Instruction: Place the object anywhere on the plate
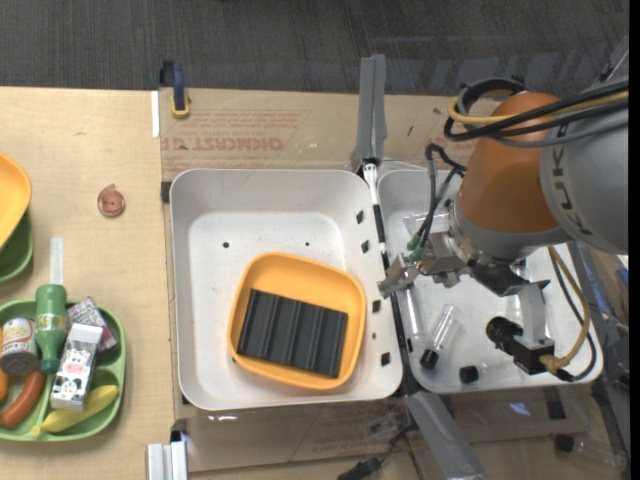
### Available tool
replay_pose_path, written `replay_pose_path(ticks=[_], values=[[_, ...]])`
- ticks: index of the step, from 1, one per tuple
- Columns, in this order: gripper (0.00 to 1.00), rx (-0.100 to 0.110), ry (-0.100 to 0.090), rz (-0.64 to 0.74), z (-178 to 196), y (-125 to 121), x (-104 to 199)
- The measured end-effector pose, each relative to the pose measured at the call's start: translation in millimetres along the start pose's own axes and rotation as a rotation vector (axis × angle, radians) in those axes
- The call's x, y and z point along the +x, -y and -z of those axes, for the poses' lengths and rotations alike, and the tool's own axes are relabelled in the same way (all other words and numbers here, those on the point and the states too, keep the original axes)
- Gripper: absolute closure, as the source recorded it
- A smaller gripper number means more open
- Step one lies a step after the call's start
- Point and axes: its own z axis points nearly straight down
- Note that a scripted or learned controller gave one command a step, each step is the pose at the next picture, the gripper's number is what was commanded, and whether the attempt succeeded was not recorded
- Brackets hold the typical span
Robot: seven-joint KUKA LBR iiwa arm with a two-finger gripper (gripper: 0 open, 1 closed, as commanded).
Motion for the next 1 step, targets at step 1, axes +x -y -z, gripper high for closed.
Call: replay_pose_path(ticks=[1], values=[[0.0, -0.008, -0.001, -0.051, 31.7, 17.7, 19.5]])
